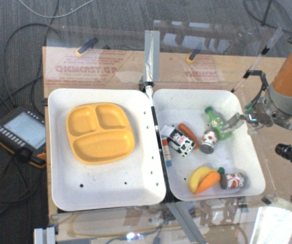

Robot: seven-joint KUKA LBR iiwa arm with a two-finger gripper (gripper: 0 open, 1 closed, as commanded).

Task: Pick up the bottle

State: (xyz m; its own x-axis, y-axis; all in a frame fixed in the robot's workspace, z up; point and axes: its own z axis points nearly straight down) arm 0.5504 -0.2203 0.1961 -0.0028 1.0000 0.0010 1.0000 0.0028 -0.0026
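Bottle (215,121) in right bin (186,99), seemingly carpeted floor (110,14)

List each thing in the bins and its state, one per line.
Green bottle: lying in right bin, not held.
Can: on its side.
Second can: on its side.
Carrot: leaning on the banana.
Yellow tray: flat, face up, left bin.

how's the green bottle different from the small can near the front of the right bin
The green plastic bottle lies toward the back of the right white bin, beside the arm's gripper; the small red-and-white can lies at the front, next to the orange carrot. The bottle is green and looks longer; the can is red and white with a dark end and stubbier. Both lie on their sides in the same bin.
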